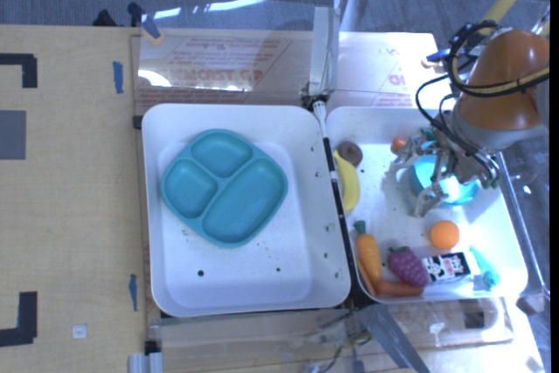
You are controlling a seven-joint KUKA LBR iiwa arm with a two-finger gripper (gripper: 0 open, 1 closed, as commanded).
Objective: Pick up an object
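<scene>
The end effector point(434, 179) is lowered into the right bin point(515, 262), its metal fingers point(426, 198) hanging around a light blue object point(454, 188) in the far right part of that bin; whether they are apart or clamped on it I cannot tell, since the wrist hides the contact. That blue object appears to be the target, judging by the arm's position directly over it. The right bin holds, counted: one banana point(348, 184) against the left wall, one brown item point(349, 154) just beyond it, one carrot point(368, 256), one bunch of purple grapes point(407, 265), one orange point(445, 234), and one small black-and-white box point(446, 267) near the front wall. The loose scatter suggests random placement for grasp trials. The left bin point(297, 288) holds one teal divided plate point(224, 186), three compartments, lying flat in the middle. Two bins in total on the worktop point(61, 188).
</scene>
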